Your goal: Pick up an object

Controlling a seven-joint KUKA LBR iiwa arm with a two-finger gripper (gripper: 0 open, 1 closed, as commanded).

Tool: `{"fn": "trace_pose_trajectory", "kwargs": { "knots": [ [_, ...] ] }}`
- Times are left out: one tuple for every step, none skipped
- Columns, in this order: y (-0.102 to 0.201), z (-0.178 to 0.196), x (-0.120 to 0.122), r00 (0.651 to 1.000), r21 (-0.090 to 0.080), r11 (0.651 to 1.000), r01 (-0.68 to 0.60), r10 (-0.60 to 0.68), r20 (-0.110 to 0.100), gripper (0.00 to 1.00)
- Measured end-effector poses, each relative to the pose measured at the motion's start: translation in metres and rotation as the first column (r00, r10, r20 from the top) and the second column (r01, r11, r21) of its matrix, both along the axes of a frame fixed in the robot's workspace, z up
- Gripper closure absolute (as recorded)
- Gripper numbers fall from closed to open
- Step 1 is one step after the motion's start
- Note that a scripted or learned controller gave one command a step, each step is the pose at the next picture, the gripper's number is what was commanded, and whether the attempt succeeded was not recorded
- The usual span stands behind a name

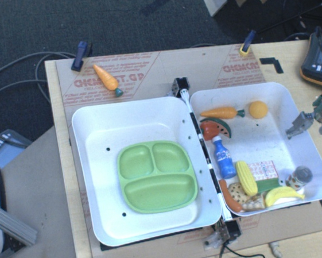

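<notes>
The right bin holds several toys. A carrot and a yellow-orange fruit lie at its far end, with a watermelon slice and a blue bottle along its left wall. Near its front lie a corn cob, a banana, a patterned card and a small dark-lidded jar. My gripper hovers over the bin's right rim, open, with nothing between its fingers. It is well right of the fruit and above the jar.
The left bin carries a green divided plate. A second carrot lies on the bench behind the left bin. Clamps sit at the bench's far edge. A dark device stands at far right.
</notes>
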State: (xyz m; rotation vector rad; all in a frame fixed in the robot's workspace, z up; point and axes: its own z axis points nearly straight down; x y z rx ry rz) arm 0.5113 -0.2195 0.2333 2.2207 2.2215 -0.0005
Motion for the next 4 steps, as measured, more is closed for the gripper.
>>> {"fn": "trace_pose_trajectory", "kwargs": {
  "knots": [
    [0.069,-0.075,0.032,1.000,0.002,1.000,-0.001,0.001,-0.002,0.00],
    [0.124,-0.121,-0.023,1.000,-0.001,1.000,0.001,-0.001,0.006,0.00],
    [0.123,-0.111,-0.023,1.000,-0.003,1.000,0.003,-0.003,0.008,1.00],
    [0.124,-0.112,-0.023,1.000,-0.002,1.000,0.003,-0.003,0.007,0.00]
  ]
}}
